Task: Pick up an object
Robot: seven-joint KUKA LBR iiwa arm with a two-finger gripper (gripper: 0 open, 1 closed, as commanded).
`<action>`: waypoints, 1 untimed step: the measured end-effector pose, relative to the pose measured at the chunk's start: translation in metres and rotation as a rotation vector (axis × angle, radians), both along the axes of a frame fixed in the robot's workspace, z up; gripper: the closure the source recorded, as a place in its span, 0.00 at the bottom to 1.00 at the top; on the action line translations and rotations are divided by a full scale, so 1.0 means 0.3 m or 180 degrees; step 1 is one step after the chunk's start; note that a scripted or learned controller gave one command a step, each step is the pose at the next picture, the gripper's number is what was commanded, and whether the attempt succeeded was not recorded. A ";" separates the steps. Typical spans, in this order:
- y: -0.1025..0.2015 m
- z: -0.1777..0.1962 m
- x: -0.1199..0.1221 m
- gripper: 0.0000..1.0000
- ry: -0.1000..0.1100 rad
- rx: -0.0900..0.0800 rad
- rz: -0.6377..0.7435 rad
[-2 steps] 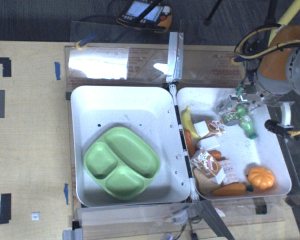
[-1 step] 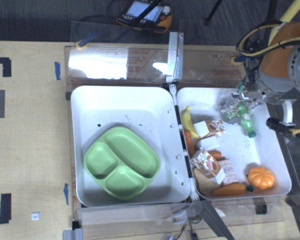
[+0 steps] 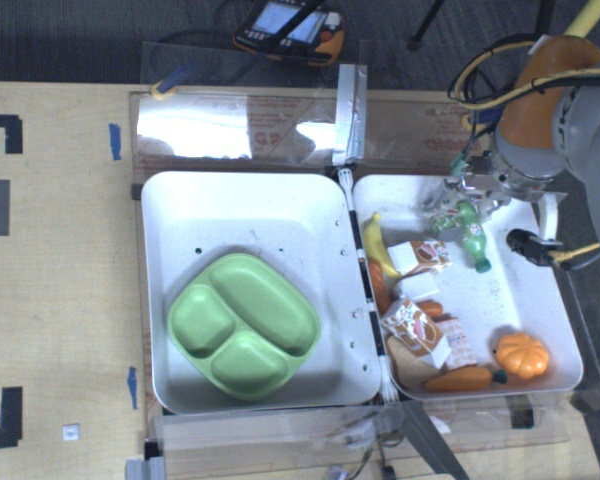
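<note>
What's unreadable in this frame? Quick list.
- Gripper, camera view: fingers lost against the wrist and glare, so open or shut is unclear.
- Green bottle: its top merges with the gripper; contact cannot be judged.
- Cartons: print too small to read.
- Banana: lower end hidden under a carton.
- Arm: cut off by the top edge.
- Carrot: tip against the bin wall, touching or not unclear.

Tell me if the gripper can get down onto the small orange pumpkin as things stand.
Probably yes. The pumpkin lies uncovered in the right bin's near corner, only the carrot beside it; the gripper hangs over the same bin.
</note>
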State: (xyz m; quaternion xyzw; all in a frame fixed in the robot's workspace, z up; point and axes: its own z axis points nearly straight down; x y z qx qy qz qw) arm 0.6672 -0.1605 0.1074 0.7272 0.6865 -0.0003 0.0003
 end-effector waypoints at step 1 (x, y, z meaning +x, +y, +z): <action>0.299 0.268 -0.048 1.00 0.0004 0.0002 0.0302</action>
